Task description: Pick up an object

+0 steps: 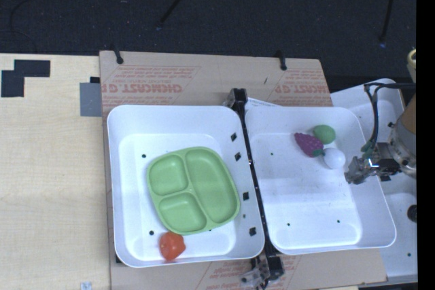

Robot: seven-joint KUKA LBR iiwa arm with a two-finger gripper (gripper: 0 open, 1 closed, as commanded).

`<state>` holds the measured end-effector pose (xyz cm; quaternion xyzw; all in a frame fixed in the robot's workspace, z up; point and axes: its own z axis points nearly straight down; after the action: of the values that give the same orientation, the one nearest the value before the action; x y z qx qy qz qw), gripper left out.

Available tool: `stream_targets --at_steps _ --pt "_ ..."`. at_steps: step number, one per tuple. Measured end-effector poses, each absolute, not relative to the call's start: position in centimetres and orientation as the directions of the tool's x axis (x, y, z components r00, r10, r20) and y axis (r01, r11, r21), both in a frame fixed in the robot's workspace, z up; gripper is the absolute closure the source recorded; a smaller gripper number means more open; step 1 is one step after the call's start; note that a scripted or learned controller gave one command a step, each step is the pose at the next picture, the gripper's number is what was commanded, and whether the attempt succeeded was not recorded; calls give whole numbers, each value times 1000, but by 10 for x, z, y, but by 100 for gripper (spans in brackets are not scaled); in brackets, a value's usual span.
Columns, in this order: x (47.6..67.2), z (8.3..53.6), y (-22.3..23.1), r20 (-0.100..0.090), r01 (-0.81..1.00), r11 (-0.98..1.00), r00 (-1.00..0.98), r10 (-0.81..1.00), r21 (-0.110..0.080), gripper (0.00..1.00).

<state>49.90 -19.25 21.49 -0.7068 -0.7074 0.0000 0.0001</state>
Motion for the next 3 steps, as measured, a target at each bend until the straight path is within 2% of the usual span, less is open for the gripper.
stream_targets --at_steps 3 --pt "523 209 -41 2 1000 4 -4 1000 -5 100"
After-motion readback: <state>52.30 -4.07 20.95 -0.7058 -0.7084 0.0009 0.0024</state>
